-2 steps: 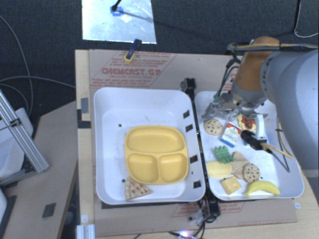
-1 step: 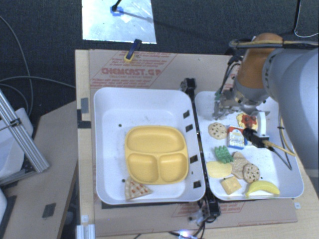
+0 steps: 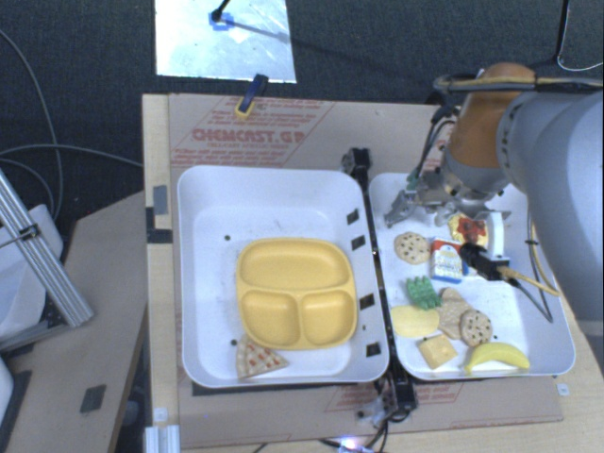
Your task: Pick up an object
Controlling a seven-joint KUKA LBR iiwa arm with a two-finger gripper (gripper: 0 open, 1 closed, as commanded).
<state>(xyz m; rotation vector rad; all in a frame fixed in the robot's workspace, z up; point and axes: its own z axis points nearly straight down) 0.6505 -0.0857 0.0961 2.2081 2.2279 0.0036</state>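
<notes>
Two white bins are seen side by side on the counter. In the left bin [image 3: 203, 253] a yellow divided plate [image 3: 295, 291] is placed, with a waffle piece [image 3: 257, 359] at its near edge. The right bin [image 3: 557, 343] holds many small toy foods: a cookie [image 3: 411, 247], a small milk carton [image 3: 446, 260], a green piece [image 3: 424, 293], a yellow slice [image 3: 414, 322], crackers [image 3: 465, 321] and a banana [image 3: 496, 356].

The gripper [image 3: 408, 206] is lowered over the far left part of the right bin, just beyond the cookie. Whether it is open or closed cannot be told, because the parts are dark and small here. Nothing is seen held in it.

The nearest object is probably the cookie. It is judged to be light, stiff and flat, so it may slide on the smooth bin floor. It is best taken across its round edge, from both sides, with the tips pressed low.
</notes>
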